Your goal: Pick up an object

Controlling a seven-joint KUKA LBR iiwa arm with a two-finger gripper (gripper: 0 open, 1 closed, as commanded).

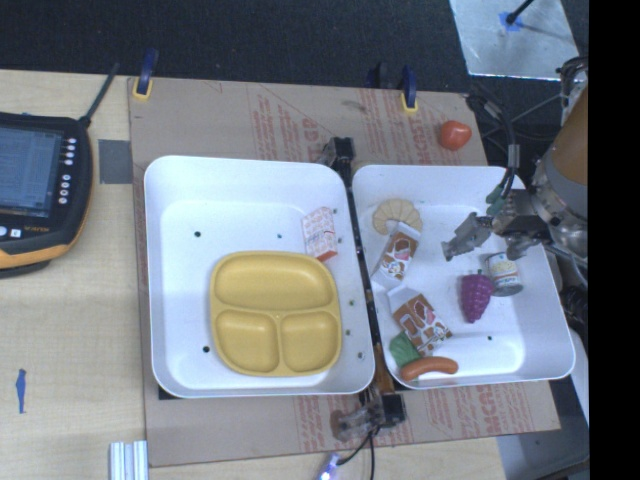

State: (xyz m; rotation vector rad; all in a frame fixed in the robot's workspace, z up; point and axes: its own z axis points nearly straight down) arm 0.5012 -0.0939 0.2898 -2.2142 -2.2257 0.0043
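Over the right bin I see my gripper, fingers spread and holding nothing, poised above bare floor just up-left of the purple grapes and small can.

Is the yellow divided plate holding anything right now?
Empty. All three compartments of the yellow divided plate show bare yellow; it lies flat in the left bin.
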